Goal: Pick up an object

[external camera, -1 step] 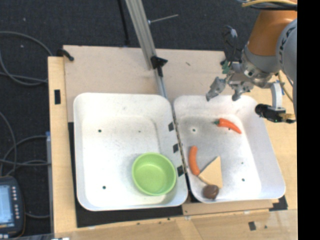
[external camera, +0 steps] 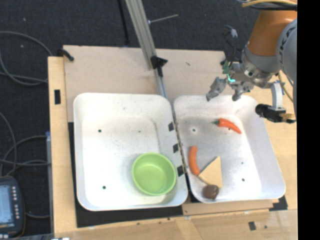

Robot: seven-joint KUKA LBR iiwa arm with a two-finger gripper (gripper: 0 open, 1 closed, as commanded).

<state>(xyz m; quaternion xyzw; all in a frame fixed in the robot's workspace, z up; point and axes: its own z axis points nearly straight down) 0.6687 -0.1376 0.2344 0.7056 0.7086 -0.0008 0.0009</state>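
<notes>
Gripper (external camera: 223, 91) spread open, nothing between its fingers, hanging over the far rim of the right bin (external camera: 260, 134). Orange carrot-like piece (external camera: 230, 125) lies just below it in that bin, nothing around it. Nearer the front: orange sausage shape (external camera: 193, 160) touching a tan wedge (external camera: 212, 172), dark brown lump (external camera: 210, 191) at the wedge's tip. Left bin (external camera: 100, 119) holds a green bowl (external camera: 153, 173). Slanted metal rail (external camera: 142, 31) crosses the surface (external camera: 100, 64) behind the bins.
</notes>
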